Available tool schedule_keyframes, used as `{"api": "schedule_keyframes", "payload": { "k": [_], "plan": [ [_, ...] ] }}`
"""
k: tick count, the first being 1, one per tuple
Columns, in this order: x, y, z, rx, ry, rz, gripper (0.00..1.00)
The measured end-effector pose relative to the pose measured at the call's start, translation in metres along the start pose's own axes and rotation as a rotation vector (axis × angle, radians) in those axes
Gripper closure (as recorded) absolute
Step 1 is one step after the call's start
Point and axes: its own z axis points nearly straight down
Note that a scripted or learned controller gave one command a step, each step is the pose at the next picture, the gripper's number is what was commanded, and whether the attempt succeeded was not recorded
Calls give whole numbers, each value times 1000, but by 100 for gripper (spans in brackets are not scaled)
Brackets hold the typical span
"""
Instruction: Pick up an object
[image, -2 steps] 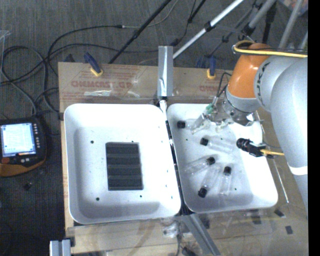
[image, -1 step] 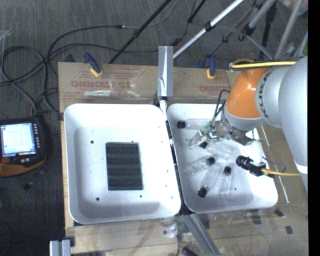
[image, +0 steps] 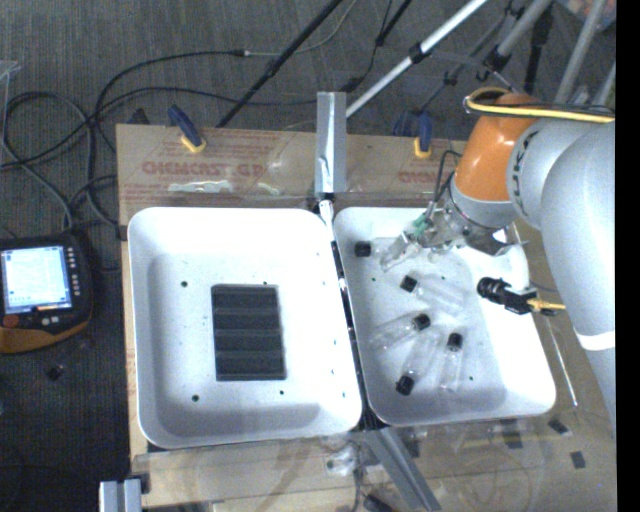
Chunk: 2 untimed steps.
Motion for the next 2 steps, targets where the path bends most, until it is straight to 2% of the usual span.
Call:
{"api": "schedule_keyframes", "payload": {
  "k": [1, 2],
  "plan": [
    [-1, -1, -10, 6, 0, -1, 100],
    [0, -1, -10, 6, 0, -1, 0]
  ]
}}
